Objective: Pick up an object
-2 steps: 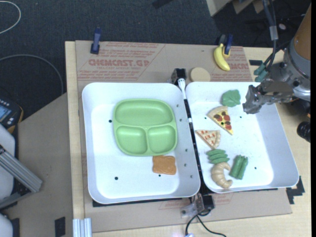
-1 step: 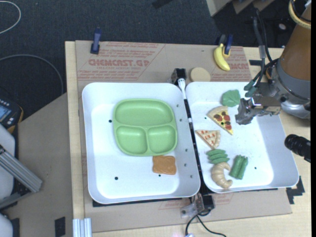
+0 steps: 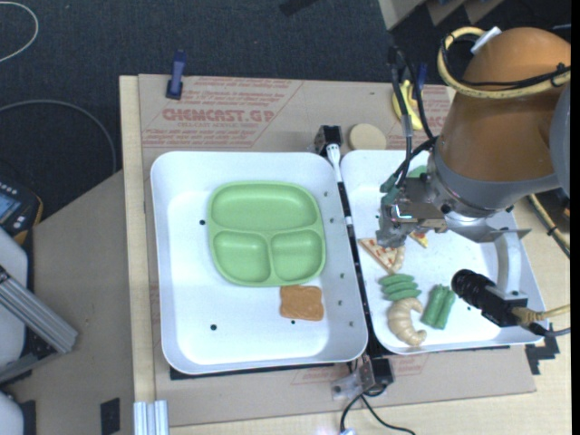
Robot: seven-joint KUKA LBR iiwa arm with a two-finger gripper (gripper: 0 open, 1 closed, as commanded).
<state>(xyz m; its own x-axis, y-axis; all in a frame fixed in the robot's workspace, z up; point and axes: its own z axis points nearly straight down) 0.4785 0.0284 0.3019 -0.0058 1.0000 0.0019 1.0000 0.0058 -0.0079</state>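
My gripper [image 3: 392,232] hangs low over the upper left part of the right bin [image 3: 362,166], below the orange-banded wrist. Its tip is right above the top end of a pizza slice [image 3: 386,256]; whether it touches the slice is unclear. Below the slice lie a green pea pod [image 3: 399,286], a green ridged piece [image 3: 439,306] and a tan croissant [image 3: 407,322]. A small red and orange bit [image 3: 420,238] peeks out just right of the gripper. The arm hides much of the right bin's upper right.
The left bin [image 3: 181,270] holds a green divided plate [image 3: 267,232] and a brown slice of toast [image 3: 301,303] near its lower right. A raised rim [image 3: 348,234] separates the two bins. A round tan disc [image 3: 367,137] lies on the bench behind the right bin.
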